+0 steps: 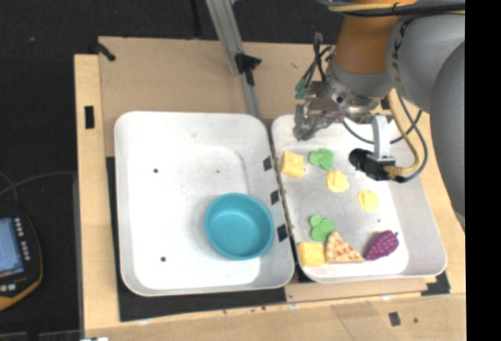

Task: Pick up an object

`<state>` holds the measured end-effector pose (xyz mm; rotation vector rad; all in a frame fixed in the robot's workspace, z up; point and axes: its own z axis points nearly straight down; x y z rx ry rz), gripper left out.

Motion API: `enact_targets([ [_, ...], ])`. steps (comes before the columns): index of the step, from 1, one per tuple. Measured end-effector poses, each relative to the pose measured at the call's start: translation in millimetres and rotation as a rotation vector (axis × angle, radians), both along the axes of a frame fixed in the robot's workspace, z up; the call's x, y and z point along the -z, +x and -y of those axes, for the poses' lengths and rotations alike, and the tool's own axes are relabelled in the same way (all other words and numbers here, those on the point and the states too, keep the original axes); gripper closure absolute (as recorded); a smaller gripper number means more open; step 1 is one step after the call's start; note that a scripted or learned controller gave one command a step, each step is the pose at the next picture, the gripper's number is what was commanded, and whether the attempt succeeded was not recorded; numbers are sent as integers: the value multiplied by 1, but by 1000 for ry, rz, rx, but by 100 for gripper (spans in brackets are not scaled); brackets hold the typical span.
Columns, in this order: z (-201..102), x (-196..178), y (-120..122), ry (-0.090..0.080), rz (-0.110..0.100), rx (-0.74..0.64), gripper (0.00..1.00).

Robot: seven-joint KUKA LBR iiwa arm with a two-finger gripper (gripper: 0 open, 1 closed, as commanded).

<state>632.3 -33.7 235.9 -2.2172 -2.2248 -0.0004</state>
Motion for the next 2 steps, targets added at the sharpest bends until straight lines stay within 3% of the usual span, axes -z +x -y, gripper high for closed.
enact_targets([
  [2, -107, 10, 7, 1, 0, -3, 100],
])
